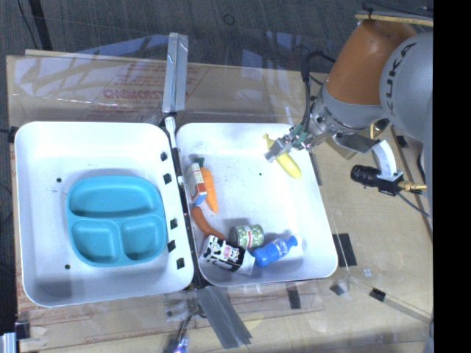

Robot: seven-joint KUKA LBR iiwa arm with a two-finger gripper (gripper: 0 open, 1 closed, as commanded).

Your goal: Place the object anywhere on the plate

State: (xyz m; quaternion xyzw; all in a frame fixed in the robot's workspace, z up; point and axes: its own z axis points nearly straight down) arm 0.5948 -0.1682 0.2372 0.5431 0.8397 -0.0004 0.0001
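Claw at the banana, far side of the right bin; pick-up step, nothing yet on the plate.

The gripper (283,149) sits low over the upper right part of the right bin (313,267), with the yellow banana (289,162) directly at and just below its tips; whether the fingers are spread, closed or actually clamping the fruit I cannot tell, as the tips merge with the banana's end; by my judgement the grasp is the step in hand, with carrying and placing not yet done; the blue plate (115,220) lies well to the claw's left and nearer the camera, in the left bin (44,142), across the divider; the carrot (210,188), can (249,235) and blue bottle (276,250) lie below and left of the claw; next it calls for a firm hold, a lift clear of the bin wall, then a long traverse leftward over the divider before lowering onto the plate.
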